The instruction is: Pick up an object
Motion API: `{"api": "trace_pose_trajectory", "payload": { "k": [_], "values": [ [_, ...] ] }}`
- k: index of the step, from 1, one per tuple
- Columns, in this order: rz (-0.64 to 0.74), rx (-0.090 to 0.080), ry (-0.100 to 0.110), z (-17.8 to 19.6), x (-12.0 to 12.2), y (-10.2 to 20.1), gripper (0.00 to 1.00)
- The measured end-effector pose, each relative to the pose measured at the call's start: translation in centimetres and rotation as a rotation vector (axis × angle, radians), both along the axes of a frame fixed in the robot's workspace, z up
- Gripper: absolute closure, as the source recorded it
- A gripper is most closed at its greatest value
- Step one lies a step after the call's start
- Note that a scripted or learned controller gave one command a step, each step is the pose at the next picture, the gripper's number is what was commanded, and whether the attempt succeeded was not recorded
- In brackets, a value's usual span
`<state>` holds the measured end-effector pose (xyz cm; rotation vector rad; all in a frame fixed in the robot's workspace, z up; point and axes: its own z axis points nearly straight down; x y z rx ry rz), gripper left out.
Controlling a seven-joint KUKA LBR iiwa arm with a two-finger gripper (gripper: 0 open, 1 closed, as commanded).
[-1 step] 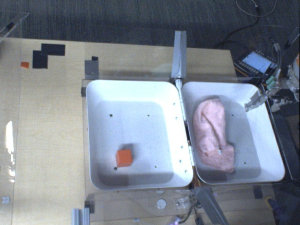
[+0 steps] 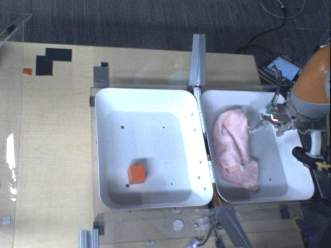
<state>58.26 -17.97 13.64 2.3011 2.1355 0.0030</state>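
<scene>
Gripper [image 2: 258,124] is hovering over the right bin [image 2: 295,187], near its upper right part; whether it is spread or clenched I cannot tell, and nothing is showing in its grasp. Just to its left, a pink rolled cloth [image 2: 234,148] is lying along the bin's left side, its long axis running top to bottom. An orange cube [image 2: 137,174] is sitting well apart in the left bin [image 2: 111,107].
</scene>
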Motion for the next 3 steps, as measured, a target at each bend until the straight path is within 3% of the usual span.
{"api": "trace_pose_trajectory", "payload": {
  "k": [1,2,3],
  "values": [
    [0.145,-0.002,-0.008,-4.7,6.5,4.3,0.0],
    [0.362,-0.005,-0.011,-4.6,-1.3,4.5,0.0],
    [0.516,-0.008,-0.013,-4.5,1.4,8.9,0.0]
  ]
}}
